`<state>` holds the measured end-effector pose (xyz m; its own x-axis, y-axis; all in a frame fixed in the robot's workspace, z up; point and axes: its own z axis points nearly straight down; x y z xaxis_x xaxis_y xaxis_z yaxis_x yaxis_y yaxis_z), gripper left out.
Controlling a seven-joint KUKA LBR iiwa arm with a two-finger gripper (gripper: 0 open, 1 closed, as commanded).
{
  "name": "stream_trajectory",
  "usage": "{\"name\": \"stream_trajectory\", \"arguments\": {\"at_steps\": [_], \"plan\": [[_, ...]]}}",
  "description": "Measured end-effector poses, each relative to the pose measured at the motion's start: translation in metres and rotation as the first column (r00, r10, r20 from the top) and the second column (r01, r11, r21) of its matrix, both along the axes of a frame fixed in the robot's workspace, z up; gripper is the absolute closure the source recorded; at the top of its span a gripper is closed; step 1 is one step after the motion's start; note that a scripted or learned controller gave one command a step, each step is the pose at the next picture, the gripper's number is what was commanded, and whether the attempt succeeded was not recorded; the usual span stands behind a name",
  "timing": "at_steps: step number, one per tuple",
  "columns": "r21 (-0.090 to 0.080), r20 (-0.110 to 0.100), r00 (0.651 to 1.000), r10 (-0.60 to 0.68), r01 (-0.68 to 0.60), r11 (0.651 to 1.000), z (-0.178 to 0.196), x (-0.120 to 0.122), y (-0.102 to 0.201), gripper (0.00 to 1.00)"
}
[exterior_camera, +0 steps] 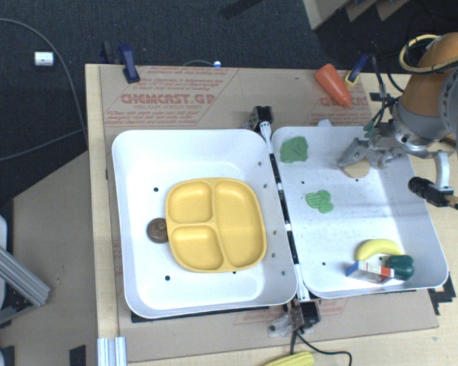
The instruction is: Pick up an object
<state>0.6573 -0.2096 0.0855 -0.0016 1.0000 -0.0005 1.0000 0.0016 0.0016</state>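
Observation:
My gripper (360, 158) hangs low at the far end of the right bin (412, 219), with the arm coming in from the right. It is open, its fingers straddling a small tan piece (356, 171) that lies on the bin floor; nothing is lifted. A green leafy piece (294, 149) lies to its left and a smaller green one (318, 200) nearer the middle. A yellow banana (378, 248) and a white-and-red tube with a green cap (383, 268) rest at the near right corner.
The left bin (137, 174) holds a yellow divided plate (214, 224) with a brown round thing (157, 230) at its left edge. An orange object (333, 85) lies on the bench behind the right bin. A blue clamp (127, 63) sits at the far left.

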Motion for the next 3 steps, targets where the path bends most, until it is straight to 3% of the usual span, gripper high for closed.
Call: {"name": "stream_trajectory", "arguments": {"at_steps": [1,2,3], "plan": [[-0.003,0.003,1.0,0.001,-0.001,1.0,0.011,0.001,0.0,1.0],[0.002,-0.005,1.0,0.0,0.0,1.0,0.001,0.007,0.067,1.0],[0.002,0.0,1.0,0.0,0.0,1.0,0.101,-0.041,0.132,1.0]]}}
